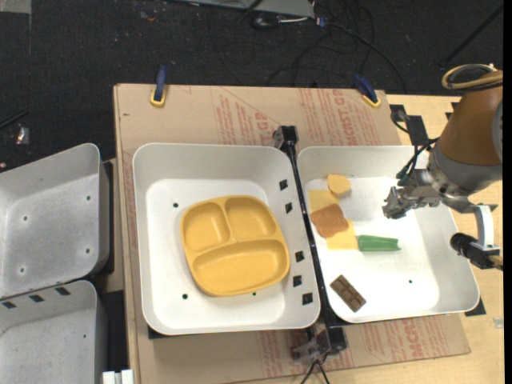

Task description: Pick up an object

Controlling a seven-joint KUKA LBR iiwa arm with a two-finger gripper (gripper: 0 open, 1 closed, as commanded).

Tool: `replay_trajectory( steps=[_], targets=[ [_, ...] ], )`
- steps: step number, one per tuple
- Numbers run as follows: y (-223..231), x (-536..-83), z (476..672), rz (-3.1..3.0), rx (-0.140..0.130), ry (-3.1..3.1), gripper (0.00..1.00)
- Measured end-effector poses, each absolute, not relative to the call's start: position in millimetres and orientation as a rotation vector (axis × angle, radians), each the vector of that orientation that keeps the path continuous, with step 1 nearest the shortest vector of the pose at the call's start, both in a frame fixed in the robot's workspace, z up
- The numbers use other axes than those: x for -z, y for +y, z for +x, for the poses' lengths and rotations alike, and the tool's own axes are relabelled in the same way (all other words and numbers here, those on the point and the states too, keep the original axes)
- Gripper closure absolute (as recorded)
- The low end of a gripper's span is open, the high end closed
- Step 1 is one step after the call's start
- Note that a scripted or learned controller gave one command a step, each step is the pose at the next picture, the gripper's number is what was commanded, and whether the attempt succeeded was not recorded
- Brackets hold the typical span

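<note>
The right bin [432,286] holds a cluster of small objects: an orange-yellow round piece [339,185], a yellow slab [322,201], a brown piece [329,222] lying on it, another yellow slab [342,238], a green stick [378,244] and a dark brown bar [348,293]. My gripper [398,201] hangs over the right half of this bin, right of the cluster and above the green stick. Nothing shows between its fingers.
The left bin [152,214] carries a yellow divided tray [234,245]. A black divider [306,238] runs between the bins. The arm's orange band [474,126] and grey wrist enter from the right. White panels [48,206] lie off the bench at left.
</note>
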State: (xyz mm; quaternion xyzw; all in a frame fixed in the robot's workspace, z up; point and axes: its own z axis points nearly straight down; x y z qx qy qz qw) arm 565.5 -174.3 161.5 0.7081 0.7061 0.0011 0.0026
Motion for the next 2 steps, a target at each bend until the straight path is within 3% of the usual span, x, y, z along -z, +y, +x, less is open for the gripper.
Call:
replay_trajectory(
  steps=[1,2],
  targets=[
    [-166,-221,568.8,2.214,-0.005,2.221,1.0],
    [-166,-248,569.8,2.216,-0.003,2.222,1.0]
  ],
)
